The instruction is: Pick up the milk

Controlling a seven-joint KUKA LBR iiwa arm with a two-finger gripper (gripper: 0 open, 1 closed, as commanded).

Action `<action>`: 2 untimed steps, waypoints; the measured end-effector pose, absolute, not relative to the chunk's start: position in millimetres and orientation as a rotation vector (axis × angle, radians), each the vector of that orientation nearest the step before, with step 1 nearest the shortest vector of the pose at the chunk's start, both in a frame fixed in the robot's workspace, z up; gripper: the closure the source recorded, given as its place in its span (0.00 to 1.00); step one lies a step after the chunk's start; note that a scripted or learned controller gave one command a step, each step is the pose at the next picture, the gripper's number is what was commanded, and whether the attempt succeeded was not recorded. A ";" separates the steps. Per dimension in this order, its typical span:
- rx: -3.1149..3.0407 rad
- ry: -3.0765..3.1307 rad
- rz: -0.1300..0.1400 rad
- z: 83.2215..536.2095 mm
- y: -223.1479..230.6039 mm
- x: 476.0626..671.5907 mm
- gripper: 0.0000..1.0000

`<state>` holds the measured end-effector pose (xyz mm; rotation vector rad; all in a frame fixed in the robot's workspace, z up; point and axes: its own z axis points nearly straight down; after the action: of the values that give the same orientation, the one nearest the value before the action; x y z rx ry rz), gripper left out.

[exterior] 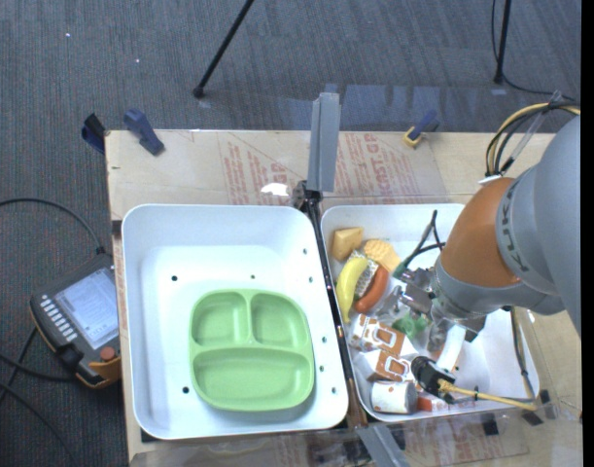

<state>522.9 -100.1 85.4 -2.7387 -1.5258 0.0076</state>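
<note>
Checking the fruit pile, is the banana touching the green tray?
Apart. The camera view shows the banana in the right bin, the green tray in the left bin.

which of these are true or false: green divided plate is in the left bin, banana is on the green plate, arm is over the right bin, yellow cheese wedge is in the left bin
1. The green divided plastic plate lies in the left white bin. True.
2. The yellow banana lies on the green plate. False: it lies in the right white bin, beside an orange hot dog toy.
3. The grey arm with the orange band reaches over the right bin. True.
4. The yellow cheese wedge is in the left bin. False: it sits in the right bin's far left corner.
</note>
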 end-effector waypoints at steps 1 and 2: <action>-2.650 -1.679 0.001 86.9 -98.1 475.6 0.00; -2.658 -1.678 -0.012 98.3 -98.0 479.9 1.00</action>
<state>479.9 -98.0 98.3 -2.6580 -1.6783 -0.0123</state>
